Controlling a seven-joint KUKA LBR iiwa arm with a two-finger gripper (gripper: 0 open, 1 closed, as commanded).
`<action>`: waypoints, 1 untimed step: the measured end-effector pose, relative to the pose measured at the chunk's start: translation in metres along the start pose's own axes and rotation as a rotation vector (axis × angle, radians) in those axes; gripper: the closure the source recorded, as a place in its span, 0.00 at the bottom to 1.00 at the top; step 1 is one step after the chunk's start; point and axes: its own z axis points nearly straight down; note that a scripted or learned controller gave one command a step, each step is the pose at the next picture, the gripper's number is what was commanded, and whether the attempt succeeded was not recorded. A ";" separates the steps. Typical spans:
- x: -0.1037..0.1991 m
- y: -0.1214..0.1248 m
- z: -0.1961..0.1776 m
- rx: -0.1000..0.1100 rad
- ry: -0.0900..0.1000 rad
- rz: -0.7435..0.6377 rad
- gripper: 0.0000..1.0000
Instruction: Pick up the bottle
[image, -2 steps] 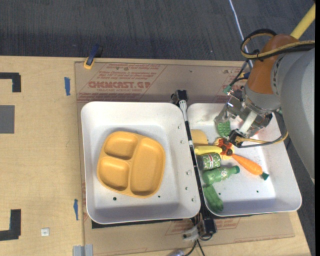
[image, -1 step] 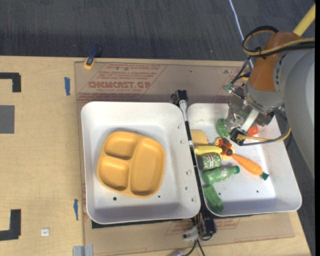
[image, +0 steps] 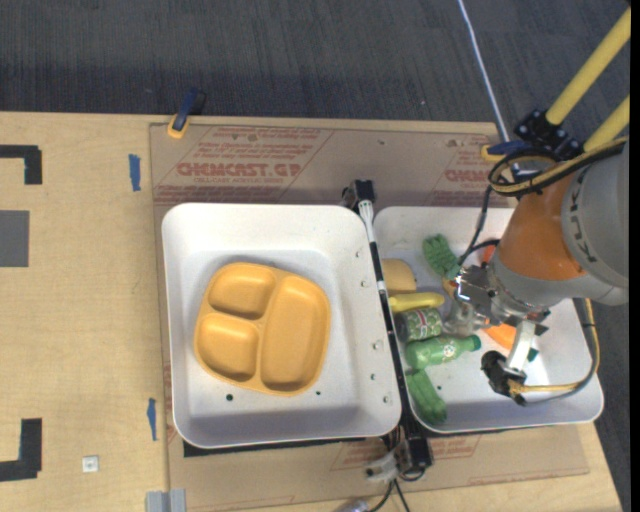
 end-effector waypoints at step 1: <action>0.006 -0.035 -0.098 0.004 -0.001 -0.260 1.00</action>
